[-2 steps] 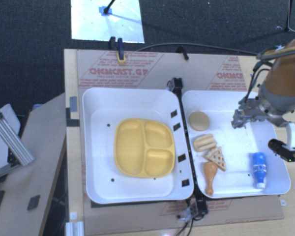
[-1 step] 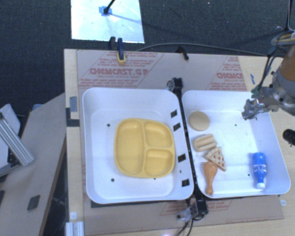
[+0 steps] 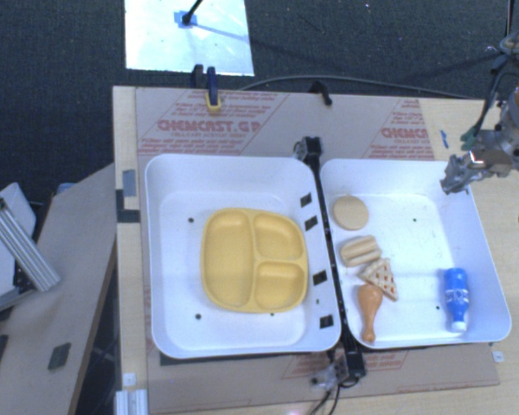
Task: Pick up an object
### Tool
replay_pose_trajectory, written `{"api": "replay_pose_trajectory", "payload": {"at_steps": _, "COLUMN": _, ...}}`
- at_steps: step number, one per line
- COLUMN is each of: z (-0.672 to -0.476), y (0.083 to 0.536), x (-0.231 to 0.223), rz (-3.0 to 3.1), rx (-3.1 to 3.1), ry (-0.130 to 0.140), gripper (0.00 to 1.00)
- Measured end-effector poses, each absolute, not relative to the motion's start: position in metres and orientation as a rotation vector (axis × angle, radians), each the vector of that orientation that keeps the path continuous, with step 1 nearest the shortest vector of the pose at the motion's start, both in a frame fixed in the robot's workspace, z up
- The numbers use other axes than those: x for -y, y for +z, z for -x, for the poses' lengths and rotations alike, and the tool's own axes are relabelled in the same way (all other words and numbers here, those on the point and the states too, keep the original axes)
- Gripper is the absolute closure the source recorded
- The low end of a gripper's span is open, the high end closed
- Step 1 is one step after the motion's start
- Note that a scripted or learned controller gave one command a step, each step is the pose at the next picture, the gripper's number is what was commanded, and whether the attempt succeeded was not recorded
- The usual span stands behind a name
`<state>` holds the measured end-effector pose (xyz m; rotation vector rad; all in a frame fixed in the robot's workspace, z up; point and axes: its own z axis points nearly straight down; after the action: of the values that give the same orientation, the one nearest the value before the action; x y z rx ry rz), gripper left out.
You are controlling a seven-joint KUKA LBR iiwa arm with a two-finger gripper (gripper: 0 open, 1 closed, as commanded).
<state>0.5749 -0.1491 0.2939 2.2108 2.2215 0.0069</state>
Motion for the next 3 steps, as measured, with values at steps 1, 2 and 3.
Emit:
{"api": "replay_pose_trajectory", "payload": {"at_steps": 1, "z": -0.578, "y": 0.280, "x": 0.089, "rz": -2.210, "rx": -2.232, "ry": 0.005, "gripper": 1.00}}
{"api": "replay_pose_trajectory", "payload": {"at_steps": 2, "z": -0.591, "y": 0.262, "x": 0.036, "rz": -2.211, "rx": -2.233, "ry": 0.004, "gripper": 1.00}}
{"api": "replay_pose_trajectory", "payload": {"at_steps": 3, "z": -0.588, "y": 0.257, "x": -0.014, "rz": -2.211, "rx": -2.233, "ry": 0.003, "gripper": 1.00}}
